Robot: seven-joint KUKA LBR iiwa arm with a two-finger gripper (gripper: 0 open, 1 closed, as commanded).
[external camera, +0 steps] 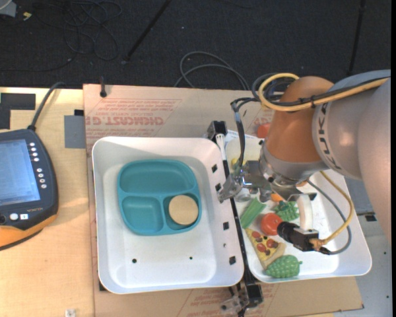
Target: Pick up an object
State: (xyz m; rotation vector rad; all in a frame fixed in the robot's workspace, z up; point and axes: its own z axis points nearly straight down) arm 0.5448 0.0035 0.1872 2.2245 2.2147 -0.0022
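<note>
The right bin (356, 259) holds several toy foods: a green pod (253, 211), a red tomato (270, 222), a pizza slice (264, 244), a bumpy green piece (284, 267) and a small leafy green piece (290, 211). My gripper (259, 189) hangs low over the left side of this bin, just above the green pod and tomato. The orange wrist band and grey arm hide much of it. I see nothing that is clearly between the fingers.
The left bin (112, 256) carries a teal divided tray (148, 197) with a round tan disc (183, 210) in its lower right compartment. A tablet (13, 177) lies at the far left. Cables loop around the wrist and over the right bin.
</note>
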